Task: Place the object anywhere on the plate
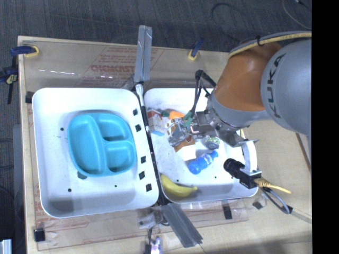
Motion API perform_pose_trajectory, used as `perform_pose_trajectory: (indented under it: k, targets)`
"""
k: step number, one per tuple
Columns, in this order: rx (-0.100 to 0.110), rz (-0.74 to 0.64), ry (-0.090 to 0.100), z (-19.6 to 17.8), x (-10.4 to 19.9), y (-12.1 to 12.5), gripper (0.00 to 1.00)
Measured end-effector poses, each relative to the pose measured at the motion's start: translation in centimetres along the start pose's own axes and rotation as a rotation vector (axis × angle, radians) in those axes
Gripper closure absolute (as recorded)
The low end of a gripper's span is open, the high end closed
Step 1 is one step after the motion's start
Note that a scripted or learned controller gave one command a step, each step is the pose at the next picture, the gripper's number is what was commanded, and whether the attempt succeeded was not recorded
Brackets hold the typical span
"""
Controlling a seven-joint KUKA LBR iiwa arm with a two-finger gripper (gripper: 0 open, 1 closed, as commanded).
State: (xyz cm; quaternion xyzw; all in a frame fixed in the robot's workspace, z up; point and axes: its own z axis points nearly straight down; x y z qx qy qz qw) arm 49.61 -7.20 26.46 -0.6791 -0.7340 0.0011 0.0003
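Note:
A blue divided plate [103, 144] lies in the left white bin [47, 115]. My gripper [181, 133] is low in the right bin [222, 187], near its upper left part, among a cluster of small objects. Beside it are an orange and green item [172, 113] and a crumpled clear wrapper [155, 121]. A blue bottle [202, 162] lies just below and right of the gripper. A yellow banana [177, 188] rests by the bin's front edge. The arm's wrist hides the right bin's upper right part.
A metal divider [142, 57] runs between the bins. A small green piece [212, 142] lies under the wrist. A black and yellow cable fitting [246, 176] hangs over the right bin's front right corner. Blue clamps [24, 51] grip the bench edges.

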Motion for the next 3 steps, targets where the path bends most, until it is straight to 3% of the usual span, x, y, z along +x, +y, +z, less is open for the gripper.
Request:
perform_pose_trajectory:
  k: [1,2,3]
  targets:
    - [0.006,-0.229,0.002,7.7,6.1,5.1,1.00]
    - [0.003,-0.211,0.001,7.6,5.1,9.6,1.00]
    - [0.002,-0.212,0.001,7.6,5.1,9.6,0.00]
